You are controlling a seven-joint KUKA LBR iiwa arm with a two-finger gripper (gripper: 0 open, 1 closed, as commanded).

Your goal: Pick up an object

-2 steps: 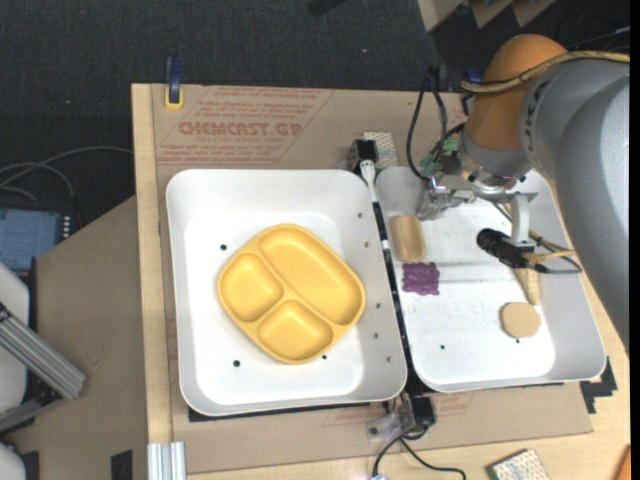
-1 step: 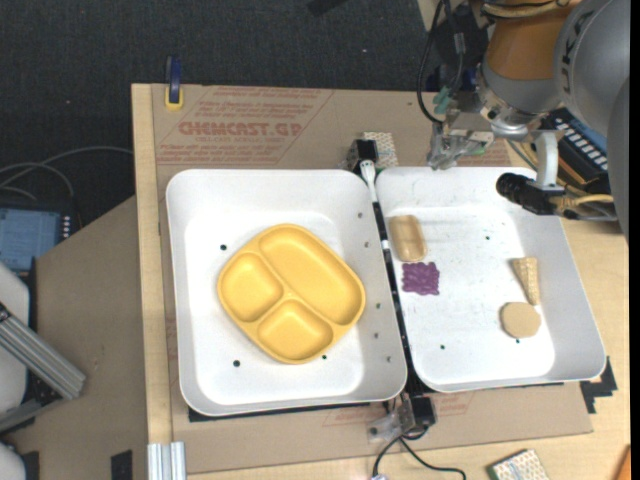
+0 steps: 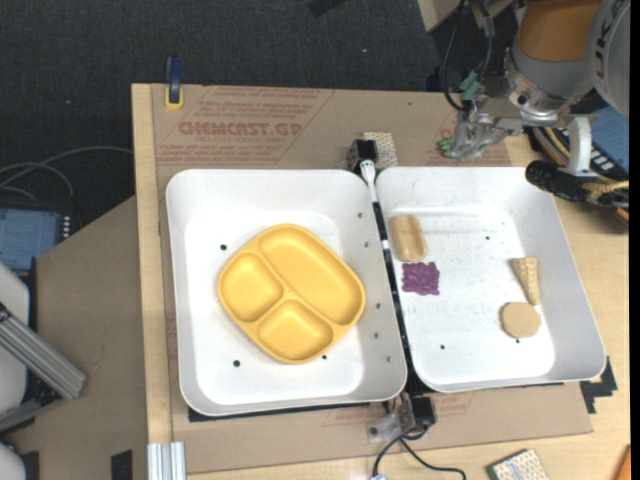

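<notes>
Four small pieces lie in the right white bin (image 3: pixel 560 268): tan bread-like block (image 3: pixel 407 238), purple grape cluster (image 3: pixel 421 279), tan cone (image 3: pixel 527 279), round tan biscuit (image 3: pixel 520 320). Gripper (image 3: pixel 475 138) hangs upper right beyond the bin; whether the jaws are spread, I cannot tell. Flat pieces could slip.

The arm (image 3: pixel 570 18) is cut off by the top and right edges, so most of it is out of sight. Below its wrist the gripper (image 3: pixel 472 140) is a blurred metallic tangle; its fingers can't be made out among the cables.
</notes>
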